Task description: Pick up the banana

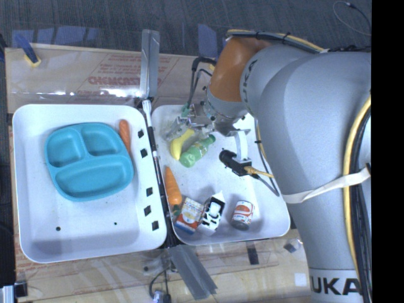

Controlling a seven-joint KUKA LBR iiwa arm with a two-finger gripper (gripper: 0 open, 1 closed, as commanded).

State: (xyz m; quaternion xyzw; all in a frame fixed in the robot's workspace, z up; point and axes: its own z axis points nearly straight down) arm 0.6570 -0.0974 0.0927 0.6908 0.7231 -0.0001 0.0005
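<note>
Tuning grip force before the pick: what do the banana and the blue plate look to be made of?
The banana looks like moulded plastic toy food: even yellow, faint sheen, no spots, though the view is too coarse to be sure. The blue plate looks like hard, smooth plastic: uniform colour, rounded moulded dividers, soft highlights.

Wooden bench (76, 68) across the frame, printed red in the upper left; bearing two shallow white bins side by side: left bin (25, 188) at centre left, right bin (268, 216) at centre, edges touching.

Green bottle (197, 151) crowds banana (178, 145) — left side open.
</note>
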